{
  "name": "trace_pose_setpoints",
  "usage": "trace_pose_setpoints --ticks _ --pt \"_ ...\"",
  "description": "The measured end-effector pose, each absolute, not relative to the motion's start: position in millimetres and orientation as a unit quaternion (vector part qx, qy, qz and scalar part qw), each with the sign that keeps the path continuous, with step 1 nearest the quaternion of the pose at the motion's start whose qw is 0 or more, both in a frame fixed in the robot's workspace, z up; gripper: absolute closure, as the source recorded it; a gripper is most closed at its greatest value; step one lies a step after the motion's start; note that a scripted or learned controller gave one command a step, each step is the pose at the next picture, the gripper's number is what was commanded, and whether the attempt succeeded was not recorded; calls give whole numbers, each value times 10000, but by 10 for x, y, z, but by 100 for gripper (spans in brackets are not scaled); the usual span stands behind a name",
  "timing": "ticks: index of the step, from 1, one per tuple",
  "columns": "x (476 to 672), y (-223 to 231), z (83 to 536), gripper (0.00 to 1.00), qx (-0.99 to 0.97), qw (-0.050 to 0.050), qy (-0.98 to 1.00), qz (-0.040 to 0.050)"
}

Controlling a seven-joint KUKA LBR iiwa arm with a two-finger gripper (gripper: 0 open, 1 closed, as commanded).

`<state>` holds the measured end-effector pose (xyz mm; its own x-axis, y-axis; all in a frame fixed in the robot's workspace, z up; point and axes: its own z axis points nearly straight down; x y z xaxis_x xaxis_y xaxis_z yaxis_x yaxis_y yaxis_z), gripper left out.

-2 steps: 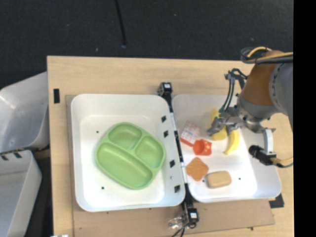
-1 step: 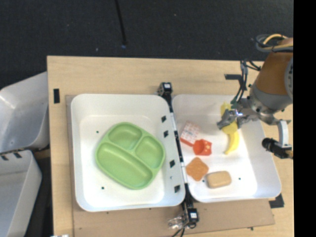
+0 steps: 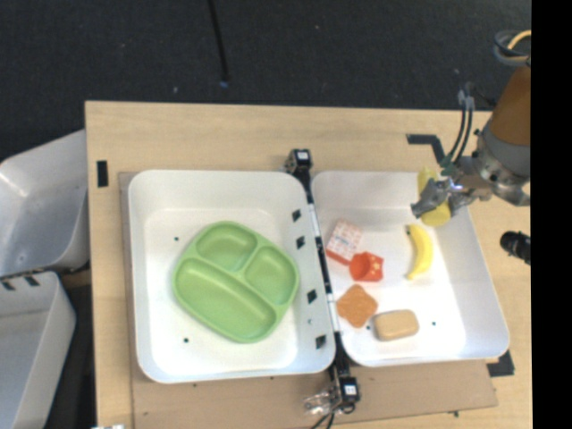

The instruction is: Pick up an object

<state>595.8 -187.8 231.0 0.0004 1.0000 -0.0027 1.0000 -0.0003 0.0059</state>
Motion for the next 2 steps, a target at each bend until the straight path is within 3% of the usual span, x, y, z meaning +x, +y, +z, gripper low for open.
trace_pose_setpoints --ticks 1,2 --pt "6031 -1858 2938 100 7060 43 7082 19" --pt "5846 -1344 2798 100 7052 0 7090 1"
